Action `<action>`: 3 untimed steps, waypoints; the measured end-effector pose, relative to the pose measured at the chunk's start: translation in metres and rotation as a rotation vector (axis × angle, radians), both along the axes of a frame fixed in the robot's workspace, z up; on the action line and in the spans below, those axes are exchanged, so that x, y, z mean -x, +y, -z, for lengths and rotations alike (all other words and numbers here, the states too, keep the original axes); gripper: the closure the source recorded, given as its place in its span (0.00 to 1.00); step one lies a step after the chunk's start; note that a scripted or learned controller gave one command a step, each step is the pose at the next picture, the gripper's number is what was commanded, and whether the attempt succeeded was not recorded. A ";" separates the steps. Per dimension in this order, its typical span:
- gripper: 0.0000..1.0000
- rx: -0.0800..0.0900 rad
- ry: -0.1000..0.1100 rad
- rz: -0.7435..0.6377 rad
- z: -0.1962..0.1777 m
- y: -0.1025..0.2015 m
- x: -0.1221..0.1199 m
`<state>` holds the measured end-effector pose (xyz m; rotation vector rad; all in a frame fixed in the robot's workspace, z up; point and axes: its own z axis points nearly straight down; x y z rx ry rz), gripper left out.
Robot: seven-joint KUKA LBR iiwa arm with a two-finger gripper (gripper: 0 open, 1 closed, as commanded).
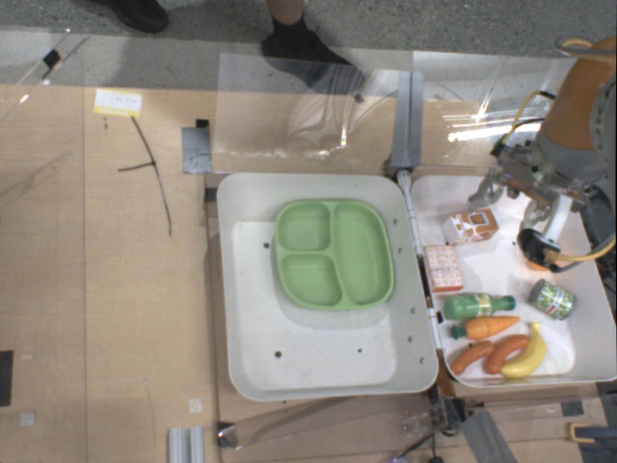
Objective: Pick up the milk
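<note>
Wooden surface (96,258): light brown, it carries two shallow white bins side by side.
Left bin (318,365): it holds a green plate (335,254) with three compartments, placed in the upper half of the bin.
Right bin (434,201): it holds the food items, most of them along the near side.
Milk (471,226): a small carton, orange-brown and white, in the upper left part of the right bin. It lies on its side, and its long axis goes roughly left to right in the view, a little tilted. I cannot tell which end is the top.
Pink box (444,267): just below the milk, near the left wall of the right bin, its long axis toward the camera.
Green bottle (478,306): lying on its side below the pink box, the neck pointing right.
Carrot (490,327): just under the bottle, almost parallel to it.
Sausages (487,354): two, side by side at the near wall.
Banana (526,354): touching the right sausage.
Green can (551,299): on its side, right of the bottle.
End effector (528,193): over the upper right part of the right bin, right of the milk and apart from it. Nothing is seen between the fingers; how far they are open, I cannot tell.
</note>
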<state>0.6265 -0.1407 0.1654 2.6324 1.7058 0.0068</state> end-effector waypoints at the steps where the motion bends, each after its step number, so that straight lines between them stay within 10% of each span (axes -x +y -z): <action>1: 0.00 0.009 -0.021 -0.159 0.050 0.023 -0.039; 2: 0.00 0.011 -0.026 -0.308 0.050 0.003 -0.018; 3: 1.00 0.015 -0.037 -0.312 0.035 0.003 -0.021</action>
